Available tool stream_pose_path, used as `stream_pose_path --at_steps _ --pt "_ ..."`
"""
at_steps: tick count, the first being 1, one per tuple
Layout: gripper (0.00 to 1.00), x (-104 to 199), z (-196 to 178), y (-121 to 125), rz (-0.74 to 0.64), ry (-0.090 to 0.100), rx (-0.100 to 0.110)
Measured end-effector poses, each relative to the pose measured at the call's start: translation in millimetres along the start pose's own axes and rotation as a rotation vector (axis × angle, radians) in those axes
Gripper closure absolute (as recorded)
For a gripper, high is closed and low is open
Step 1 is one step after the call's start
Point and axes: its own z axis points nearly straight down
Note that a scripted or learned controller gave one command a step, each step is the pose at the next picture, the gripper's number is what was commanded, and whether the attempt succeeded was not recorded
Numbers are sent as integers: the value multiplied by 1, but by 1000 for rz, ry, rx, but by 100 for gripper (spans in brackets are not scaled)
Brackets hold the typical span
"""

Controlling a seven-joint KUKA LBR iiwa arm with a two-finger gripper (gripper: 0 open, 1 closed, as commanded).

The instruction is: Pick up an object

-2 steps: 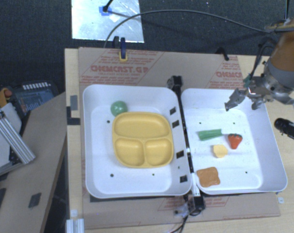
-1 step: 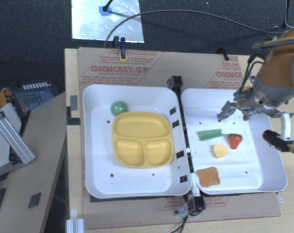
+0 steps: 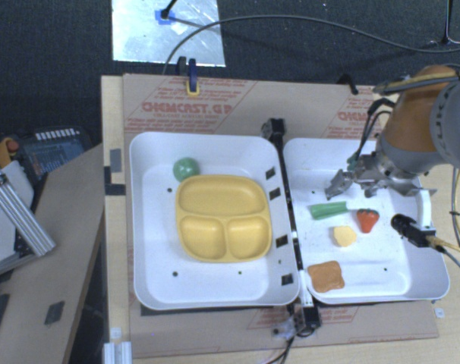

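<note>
My gripper (image 3: 341, 185) hangs over the right bin (image 3: 420, 279), its fingers spread and nothing between them. Just below the fingertips lies a green stick-shaped piece (image 3: 327, 210). To its right sits a red strawberry-like toy (image 3: 367, 220). A pale yellow chunk (image 3: 344, 236) lies below them, and an orange-brown flat piece (image 3: 326, 276) rests near the bin's front left corner. In the left bin (image 3: 150, 279) a yellow divided tray (image 3: 222, 217) lies in the middle, with a green ball (image 3: 186, 168) at its upper left corner.
The arm's grey body and orange band (image 3: 416, 120) cover the right bin's far right side. A black divider (image 3: 285, 203) runs between the two bins. Cables (image 3: 435, 241) trail along the right rim. A grey rail (image 3: 17, 211) and a box lie left of the bench.
</note>
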Motion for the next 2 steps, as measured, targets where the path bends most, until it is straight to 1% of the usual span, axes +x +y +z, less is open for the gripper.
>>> stream_pose_path --at_steps 1,2 --pt "0 0 46 1 3 0 0" --pt "100 0 33 2 2 -1 -4"
